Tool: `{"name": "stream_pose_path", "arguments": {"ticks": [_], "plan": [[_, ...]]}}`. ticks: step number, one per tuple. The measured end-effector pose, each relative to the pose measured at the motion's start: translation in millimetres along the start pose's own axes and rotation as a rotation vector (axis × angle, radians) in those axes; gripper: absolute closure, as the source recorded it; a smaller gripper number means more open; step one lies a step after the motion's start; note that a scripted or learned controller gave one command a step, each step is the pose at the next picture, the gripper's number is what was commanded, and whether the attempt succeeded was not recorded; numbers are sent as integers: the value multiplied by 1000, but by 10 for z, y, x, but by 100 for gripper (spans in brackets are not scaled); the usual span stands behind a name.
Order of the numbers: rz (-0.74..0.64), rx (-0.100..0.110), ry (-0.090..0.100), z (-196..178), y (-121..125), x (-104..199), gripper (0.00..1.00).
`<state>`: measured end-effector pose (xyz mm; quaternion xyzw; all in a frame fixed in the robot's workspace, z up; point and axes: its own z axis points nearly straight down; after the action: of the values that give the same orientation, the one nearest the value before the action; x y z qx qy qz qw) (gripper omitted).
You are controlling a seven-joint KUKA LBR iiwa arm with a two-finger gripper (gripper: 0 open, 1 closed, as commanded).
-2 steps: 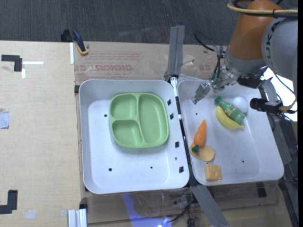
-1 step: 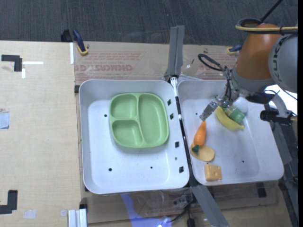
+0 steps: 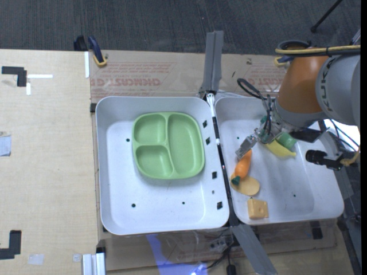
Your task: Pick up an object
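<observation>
In the right bin (image 3: 298,202) lie several toy foods. An orange carrot (image 3: 243,166) lies near the bin's left wall, its green end pointing toward the front. A round yellow slice (image 3: 250,186) touches the carrot's lower end. A yellow cheese block (image 3: 258,209) sits at the front rim. A yellow and green piece (image 3: 281,146) lies under the wrist. My gripper (image 3: 248,148) hangs low over the bin, just above and behind the carrot's upper end. Nothing visibly hangs from it.
The left bin (image 3: 114,205) holds a green divided plate (image 3: 168,145). A metal divider (image 3: 214,67) stands between the bins at the back. The grey and orange arm (image 3: 309,87) covers the right bin's back right corner. Cables run along the right side.
</observation>
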<state>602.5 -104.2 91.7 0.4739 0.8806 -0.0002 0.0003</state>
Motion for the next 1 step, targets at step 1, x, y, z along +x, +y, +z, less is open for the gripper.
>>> {"name": "stream_pose_path", "arguments": {"ticks": [1], "plan": [[4, -2, -2, -97, -3, -16, 100]]}}
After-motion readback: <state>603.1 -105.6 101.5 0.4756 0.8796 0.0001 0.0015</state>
